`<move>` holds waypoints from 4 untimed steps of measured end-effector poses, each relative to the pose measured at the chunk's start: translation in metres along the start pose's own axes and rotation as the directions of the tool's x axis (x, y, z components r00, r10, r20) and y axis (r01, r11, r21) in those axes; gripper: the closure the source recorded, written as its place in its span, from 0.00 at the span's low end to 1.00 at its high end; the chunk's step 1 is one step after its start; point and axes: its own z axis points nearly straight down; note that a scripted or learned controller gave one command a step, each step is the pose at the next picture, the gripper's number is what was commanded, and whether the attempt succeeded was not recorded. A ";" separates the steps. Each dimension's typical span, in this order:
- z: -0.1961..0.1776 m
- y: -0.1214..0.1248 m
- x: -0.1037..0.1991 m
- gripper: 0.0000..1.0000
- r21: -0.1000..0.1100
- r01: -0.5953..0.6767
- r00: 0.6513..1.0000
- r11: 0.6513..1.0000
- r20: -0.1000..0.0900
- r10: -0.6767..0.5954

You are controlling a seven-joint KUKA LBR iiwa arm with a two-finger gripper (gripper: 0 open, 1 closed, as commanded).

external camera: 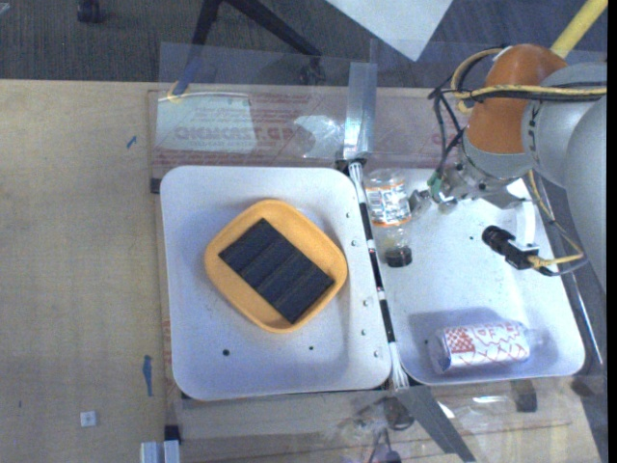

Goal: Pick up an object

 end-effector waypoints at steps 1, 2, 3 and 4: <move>-0.005 -0.063 0.030 0.00 -0.001 0.496 0.868 0.868 -0.003 -0.496; -0.039 -0.106 0.031 0.00 -0.001 0.532 0.847 0.847 -0.003 -0.532; -0.006 -0.173 0.053 0.00 -0.008 0.353 0.935 0.936 0.038 -0.353; -0.003 -0.166 0.050 0.00 -0.002 0.079 0.997 0.997 0.021 -0.079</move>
